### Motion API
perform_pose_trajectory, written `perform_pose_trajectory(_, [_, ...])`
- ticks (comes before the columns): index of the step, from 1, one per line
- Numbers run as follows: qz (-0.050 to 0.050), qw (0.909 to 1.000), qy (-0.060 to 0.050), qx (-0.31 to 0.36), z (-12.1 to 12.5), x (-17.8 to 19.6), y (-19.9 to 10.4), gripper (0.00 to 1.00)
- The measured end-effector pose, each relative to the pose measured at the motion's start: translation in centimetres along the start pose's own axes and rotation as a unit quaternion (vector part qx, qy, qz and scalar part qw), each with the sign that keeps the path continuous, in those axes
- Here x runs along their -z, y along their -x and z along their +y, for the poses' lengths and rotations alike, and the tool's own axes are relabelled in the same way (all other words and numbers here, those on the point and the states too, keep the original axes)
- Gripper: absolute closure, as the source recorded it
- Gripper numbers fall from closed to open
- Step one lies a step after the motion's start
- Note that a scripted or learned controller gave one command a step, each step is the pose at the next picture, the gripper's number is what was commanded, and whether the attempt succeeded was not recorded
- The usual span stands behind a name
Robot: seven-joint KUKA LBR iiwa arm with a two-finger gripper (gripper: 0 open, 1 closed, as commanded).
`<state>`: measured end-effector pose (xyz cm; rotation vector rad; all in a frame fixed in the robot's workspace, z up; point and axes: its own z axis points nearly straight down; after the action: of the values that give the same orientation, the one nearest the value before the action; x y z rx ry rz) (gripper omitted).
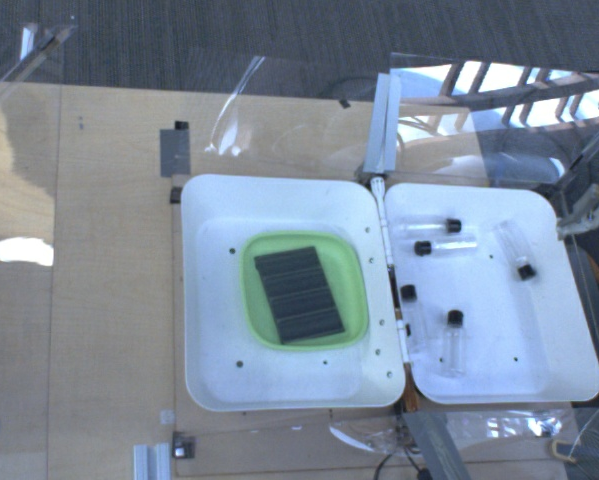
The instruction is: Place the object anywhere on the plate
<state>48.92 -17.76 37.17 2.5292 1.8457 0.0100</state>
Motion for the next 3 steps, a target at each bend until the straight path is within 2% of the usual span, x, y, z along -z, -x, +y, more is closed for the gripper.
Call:
perform_pose_trajectory(1, [0.0, 0.998, -0.001, -0.064, 0.6, 3.6, 1.8, 0.0])
perform_pose_trajectory(2, [-0.001, 0.9877, 0.0, -0.156, 0.7, 6.4, 1.9, 0.0])
perform_pose_trajectory(3, [-0.001, 0.9737, 0.0, -0.228, 0.7, 6.4, 2.0, 0.0])
